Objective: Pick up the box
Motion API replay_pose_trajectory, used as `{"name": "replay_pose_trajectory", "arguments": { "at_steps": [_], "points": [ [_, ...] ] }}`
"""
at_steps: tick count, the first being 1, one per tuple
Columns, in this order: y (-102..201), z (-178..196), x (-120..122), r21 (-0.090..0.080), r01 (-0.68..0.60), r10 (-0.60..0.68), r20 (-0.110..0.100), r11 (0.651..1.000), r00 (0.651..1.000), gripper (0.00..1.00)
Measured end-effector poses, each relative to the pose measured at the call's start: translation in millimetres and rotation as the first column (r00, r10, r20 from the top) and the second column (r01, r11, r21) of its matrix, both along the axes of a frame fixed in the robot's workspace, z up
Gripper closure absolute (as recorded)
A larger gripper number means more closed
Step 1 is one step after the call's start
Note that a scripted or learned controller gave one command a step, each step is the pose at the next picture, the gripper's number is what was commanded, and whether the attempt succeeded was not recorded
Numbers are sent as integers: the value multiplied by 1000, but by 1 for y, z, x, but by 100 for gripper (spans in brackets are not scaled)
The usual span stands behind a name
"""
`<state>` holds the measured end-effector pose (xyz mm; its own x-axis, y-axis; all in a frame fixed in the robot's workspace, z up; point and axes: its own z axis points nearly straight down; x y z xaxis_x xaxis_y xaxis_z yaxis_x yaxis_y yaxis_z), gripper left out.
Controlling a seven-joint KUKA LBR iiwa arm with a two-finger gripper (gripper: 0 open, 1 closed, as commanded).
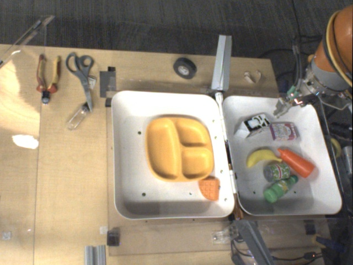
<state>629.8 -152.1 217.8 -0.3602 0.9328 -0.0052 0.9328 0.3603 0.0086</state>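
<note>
The box [283, 131], a small pale carton with pinkish-purple print, lay flat in the upper part of the right bin [326, 200], close to its back wall. Just to its left sat a small black-and-white object [256, 122], slightly apart from it. Below the box lay an orange carrot [296, 162] on a slant, its tip pointing up toward the box, and beside that a yellow banana [260, 157]. A grey can [277, 171] rested against the carrot's lower side, and a green bottle [278, 188] lay just beneath the can.

My pincer [287, 102] hung over the back rim of the right bin, above and a little to the right of the box, not touching it. Whether it was spread or pressed together I could not tell at that size. Nothing showed in its grasp.

In the left bin [127, 148] a yellow divided tray [179, 147] lay in the middle, with an orange round piece [209, 189] touching its lower right corner. On the bench [55, 175] beyond the bins lay scissors [83, 73], red-handled pliers [47, 76] and a roll of black tape [185, 67].
</note>
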Motion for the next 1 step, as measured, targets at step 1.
{"name": "replay_pose_trajectory", "arguments": {
  "at_steps": [1],
  "points": [
    [0, -1, 0, 0, 0, 0, -1, 1000, 1000, 0]
  ]
}}
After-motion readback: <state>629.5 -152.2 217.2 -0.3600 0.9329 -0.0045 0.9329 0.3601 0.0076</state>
